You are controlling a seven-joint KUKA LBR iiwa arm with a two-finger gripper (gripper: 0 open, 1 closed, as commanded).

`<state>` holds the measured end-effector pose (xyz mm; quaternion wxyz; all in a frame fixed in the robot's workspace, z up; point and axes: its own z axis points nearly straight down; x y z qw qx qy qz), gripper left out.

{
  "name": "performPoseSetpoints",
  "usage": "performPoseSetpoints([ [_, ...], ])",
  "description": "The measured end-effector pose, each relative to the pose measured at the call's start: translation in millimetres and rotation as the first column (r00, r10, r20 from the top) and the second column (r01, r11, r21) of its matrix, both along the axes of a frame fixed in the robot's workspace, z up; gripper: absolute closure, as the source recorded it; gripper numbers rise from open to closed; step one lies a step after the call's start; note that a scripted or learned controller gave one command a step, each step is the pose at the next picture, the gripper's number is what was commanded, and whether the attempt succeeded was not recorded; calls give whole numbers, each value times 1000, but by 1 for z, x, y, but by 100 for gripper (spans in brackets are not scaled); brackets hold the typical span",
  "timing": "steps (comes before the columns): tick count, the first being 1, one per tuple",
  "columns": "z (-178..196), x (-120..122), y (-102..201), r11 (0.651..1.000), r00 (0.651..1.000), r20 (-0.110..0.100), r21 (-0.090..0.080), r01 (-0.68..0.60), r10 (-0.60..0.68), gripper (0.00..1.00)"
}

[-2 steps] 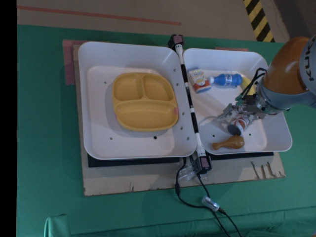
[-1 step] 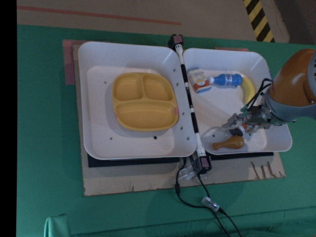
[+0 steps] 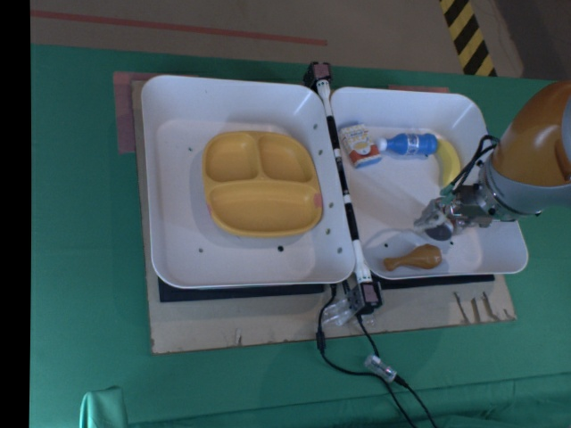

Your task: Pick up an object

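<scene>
The tool [image 3: 437, 219] hovers low over the right bin [image 3: 500, 257], near its front edge; finger state cannot be told. The drumstick [image 3: 413, 259] lies just beside it, ungrasped, presumably the target.

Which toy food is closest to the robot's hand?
The brown drumstick, lying just below the gripper in the right bin. The banana, bottle and carton sit farther up.

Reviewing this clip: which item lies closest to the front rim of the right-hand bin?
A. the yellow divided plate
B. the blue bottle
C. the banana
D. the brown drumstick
D. The brown drumstick lies nearest the front rim of the right-hand bin, while the blue bottle and the banana sit toward the back, and the yellow divided plate is in the left bin.
</scene>
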<state>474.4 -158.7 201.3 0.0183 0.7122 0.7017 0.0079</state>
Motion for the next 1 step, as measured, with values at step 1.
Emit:
performPoseSetpoints([
  [1, 152, 5, 80, 1000, 1000, -27, 12, -9, 9, 100],
])
